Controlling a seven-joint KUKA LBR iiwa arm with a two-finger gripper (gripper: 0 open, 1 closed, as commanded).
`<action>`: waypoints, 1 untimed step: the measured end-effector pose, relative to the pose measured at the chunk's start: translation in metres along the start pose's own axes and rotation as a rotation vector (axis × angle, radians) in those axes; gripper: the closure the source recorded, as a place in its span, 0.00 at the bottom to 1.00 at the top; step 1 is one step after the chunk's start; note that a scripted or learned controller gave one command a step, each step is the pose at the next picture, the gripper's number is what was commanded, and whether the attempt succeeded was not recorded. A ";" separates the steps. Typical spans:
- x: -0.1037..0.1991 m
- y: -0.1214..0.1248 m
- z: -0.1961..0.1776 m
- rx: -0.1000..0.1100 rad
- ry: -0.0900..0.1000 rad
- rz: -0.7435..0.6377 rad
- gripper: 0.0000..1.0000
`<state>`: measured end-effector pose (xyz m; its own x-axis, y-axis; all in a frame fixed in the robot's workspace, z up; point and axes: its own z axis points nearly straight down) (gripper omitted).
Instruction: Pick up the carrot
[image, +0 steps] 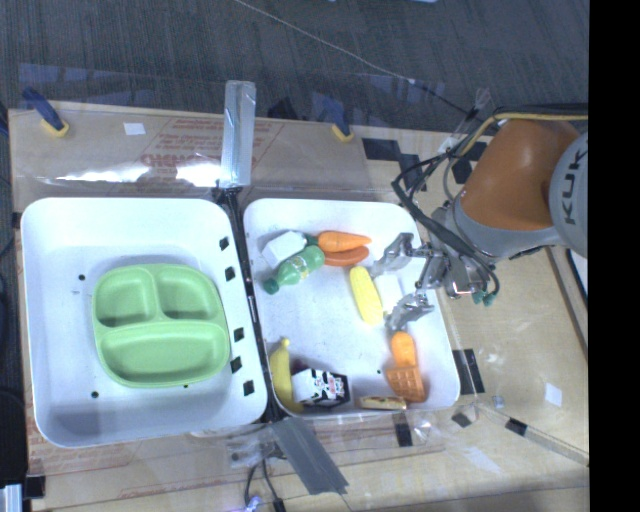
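The carrot (343, 241), orange and tapered, lies on its side at the back of the right bin (330, 215). A second orange piece (349, 258) is tucked against its near side. My gripper (401, 283) hovers at the bin's right side, to the right of and nearer than the carrot. It is open, with one finger (394, 254) near the carrot's right end and the other (409, 309) closer to the front. Nothing is between the fingers.
The right bin also holds a yellow corn-like piece (365, 294) just left of the gripper, a green bottle (295, 268), a white block (283, 245), a banana (280, 375), a black-and-white carton (323, 387) and orange pieces (403, 362). A green divided plate (157, 325) sits in the left bin.
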<state>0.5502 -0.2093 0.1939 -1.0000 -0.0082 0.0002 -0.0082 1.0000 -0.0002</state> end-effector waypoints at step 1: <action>0.025 0.000 0.101 0.002 -0.004 0.029 0.00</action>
<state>0.5253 -0.2094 0.0931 -0.9998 0.0207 -0.0042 0.0207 0.9998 -0.0017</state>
